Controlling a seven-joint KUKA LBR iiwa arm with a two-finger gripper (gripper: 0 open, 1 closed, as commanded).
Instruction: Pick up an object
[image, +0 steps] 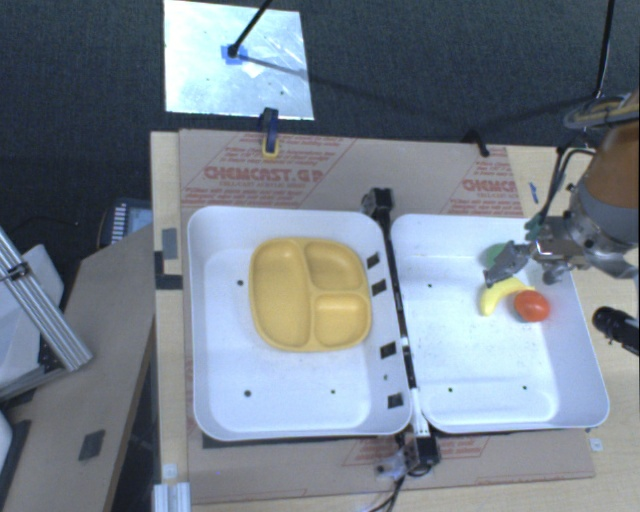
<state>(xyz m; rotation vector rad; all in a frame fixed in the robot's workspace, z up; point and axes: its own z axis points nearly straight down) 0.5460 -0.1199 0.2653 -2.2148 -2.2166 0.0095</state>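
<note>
A yellow banana (502, 293) and a red tomato (532, 306) lie side by side in the upper right part of the right bin (480, 390). A small green object (496, 253) sits just above the banana, partly covered by the gripper. My gripper (512, 262) reaches in from the right and hangs low over the green object, just above the banana's upper end. Nothing can be seen held in it.
A yellow divided plate (308, 293) lies in the left bin (220, 390). A black divider (392, 300) runs between the bins. The arm's grey body (605, 215) covers the right bin's far right corner. Cardboard (330, 170) lines the bench behind.
</note>
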